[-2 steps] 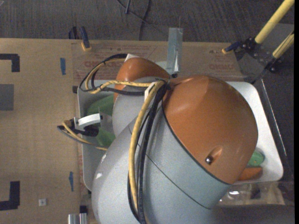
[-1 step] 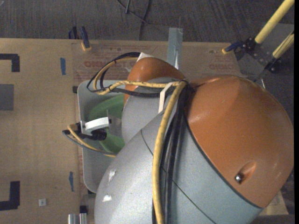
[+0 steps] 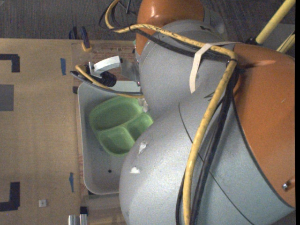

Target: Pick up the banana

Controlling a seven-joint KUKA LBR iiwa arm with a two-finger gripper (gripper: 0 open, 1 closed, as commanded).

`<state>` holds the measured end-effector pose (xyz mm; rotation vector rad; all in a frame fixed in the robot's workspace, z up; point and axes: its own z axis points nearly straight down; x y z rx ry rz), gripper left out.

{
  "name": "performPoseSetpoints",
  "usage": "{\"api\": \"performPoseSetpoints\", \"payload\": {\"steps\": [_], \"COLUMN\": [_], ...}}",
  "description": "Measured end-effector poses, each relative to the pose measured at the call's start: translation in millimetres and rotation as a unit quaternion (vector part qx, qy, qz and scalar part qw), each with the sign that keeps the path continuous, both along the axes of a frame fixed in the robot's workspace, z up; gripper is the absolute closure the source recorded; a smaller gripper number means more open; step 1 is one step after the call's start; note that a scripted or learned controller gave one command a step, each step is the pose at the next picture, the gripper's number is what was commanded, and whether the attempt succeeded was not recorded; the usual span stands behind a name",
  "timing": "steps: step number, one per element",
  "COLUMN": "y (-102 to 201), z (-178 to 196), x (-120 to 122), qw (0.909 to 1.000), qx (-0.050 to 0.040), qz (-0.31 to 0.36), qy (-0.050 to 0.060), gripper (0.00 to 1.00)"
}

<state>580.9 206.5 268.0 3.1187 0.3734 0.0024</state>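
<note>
The grey arm point(image 3: 197, 139) with its orange bands looms close to the camera and covers the right and middle of the view. Its wrist end reaches down to the top edge of the white bin point(image 3: 89, 172), where the gripper point(image 3: 132, 77) sits mostly hidden behind the arm's bulk. A green divided tray point(image 3: 117, 125) lies in the bin just below the gripper. The arm hides the right part of this bin and everything beyond it.
The tan bench top point(image 3: 37, 125) with black corner marks and blue tape strips stretches to the left of the bin. A small dark speck point(image 3: 109, 171) lies on the bin floor below the green tray.
</note>
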Motion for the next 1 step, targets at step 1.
{"api": "performPoseSetpoints", "payload": {"steps": [1], "y": [18.3], "z": [-60.1], "x": [-77.8], "qw": [0.9998], "qx": [-0.0003], "qz": [-0.019], "qy": [0.002], "gripper": [1.0]}}
